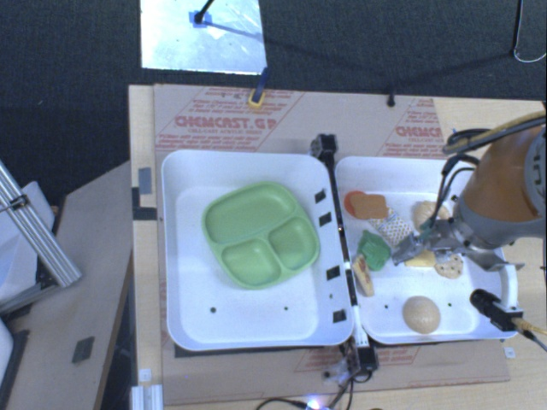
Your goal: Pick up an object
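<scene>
Right, from my remote seat I see the arm (504,186) reaching in from the right, bent low over the right bin (380,327). The left bin (184,314) holds a green divided plate (259,233). The gripper (410,250) hangs among the small food items: a round beige bun (421,314), a green piece (373,250), an orange-red slice (367,205), a cookie (448,266). Whether anything is gripped, I cannot tell.

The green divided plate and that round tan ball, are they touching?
Apart. The camera view shows the green divided plate in the left bin and the tan ball in the right bin, the divider between them.
</scene>
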### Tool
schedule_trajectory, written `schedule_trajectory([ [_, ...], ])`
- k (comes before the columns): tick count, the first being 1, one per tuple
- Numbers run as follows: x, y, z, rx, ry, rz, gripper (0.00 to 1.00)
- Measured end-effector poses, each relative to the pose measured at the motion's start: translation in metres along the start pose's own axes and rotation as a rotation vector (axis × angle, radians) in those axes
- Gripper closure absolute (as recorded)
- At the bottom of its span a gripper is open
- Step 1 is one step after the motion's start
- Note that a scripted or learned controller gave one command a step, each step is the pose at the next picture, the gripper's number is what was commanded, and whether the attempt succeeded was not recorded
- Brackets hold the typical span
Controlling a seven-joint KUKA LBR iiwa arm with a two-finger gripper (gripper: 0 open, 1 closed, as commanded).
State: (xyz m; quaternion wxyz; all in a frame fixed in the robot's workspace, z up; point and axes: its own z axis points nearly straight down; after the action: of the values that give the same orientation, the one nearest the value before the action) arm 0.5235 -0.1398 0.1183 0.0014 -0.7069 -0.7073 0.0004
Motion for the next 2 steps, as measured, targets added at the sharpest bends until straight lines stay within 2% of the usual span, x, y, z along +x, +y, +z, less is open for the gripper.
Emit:
schedule_trajectory([
  [1,0.001,0.005,0.029,-0.014,0.0,-0.002,0.0],
  [2,0.001,0.007,0.017,-0.02,-0.003,-0.002,1.0],
])
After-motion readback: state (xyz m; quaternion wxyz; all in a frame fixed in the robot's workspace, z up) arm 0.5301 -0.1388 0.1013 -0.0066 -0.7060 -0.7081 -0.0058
